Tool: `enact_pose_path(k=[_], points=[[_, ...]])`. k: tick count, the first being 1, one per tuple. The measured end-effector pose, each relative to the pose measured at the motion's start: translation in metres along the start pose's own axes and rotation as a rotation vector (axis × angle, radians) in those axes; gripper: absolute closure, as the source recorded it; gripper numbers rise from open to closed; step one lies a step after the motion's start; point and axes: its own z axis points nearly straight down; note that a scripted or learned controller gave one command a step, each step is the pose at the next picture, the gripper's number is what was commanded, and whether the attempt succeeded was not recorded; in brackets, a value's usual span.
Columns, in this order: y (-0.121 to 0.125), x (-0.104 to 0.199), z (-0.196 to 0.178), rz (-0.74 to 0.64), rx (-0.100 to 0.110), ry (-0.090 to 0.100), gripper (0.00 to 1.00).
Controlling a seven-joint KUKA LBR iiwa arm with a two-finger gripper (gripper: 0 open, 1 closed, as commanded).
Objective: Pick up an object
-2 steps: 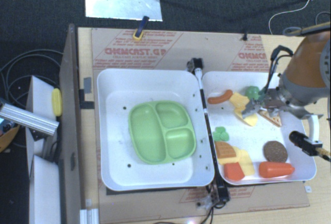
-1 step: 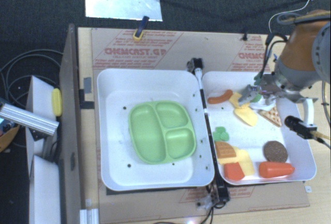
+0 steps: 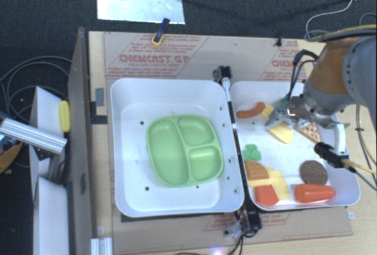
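Left bin (image 3: 126, 148): shallow white plastic with rounded corners, holding a pale green tray (image 3: 184, 149) with three moulded compartments, smooth and matte.

Divider: the two bins meet edge to edge along a dark clip strip running up the middle of the bench (image 3: 177, 53), which is covered in printed brown cardboard.

Right bin (image 3: 347, 194): same white plastic, scattered with toy food.

Sausage (image 3: 251, 111): small, curved, orange-red and glossy, near the bin's upper left corner.

Green piece (image 3: 251, 151): small, knobbly and leafy-looking, close to the left wall.

Front cluster: a tan, toast-like slab (image 3: 256, 171), a red block (image 3: 266, 195) and a pale yellow piece (image 3: 281, 186), all touching one another.

Cheese (image 3: 283, 133): a yellow wedge, smooth, lying just below the pincer tip.

Pincer (image 3: 281, 117): low over the bin floor between the sausage and the cheese; I cannot tell whether it is spread or pressed together, and nothing can be seen held in it.

Pizza slice (image 3: 309, 130): flat patterned triangle, partly under the wrist.

Brown disc (image 3: 314, 172): round, dark, rough like a patty or cookie.

Carrot (image 3: 314, 192): long, orange-red and smooth, along the front wall.

Progress: judging by this, the reach down is done but no object is lifted; the grasp and the raise remain. The cheese looks the likeliest target.
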Motion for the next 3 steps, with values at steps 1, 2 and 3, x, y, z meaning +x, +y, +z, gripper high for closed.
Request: enact_pose_path(k=[1,2,3], points=[[-0.02,-0.009,0.034,0.001,0.0,0.0,0.0],[-0.02,-0.023,-0.041,0.001,-0.011,-0.003,0.0],[-0.002,-0.01,-0.04,-0.004,-0.006,-0.001,0.0]])
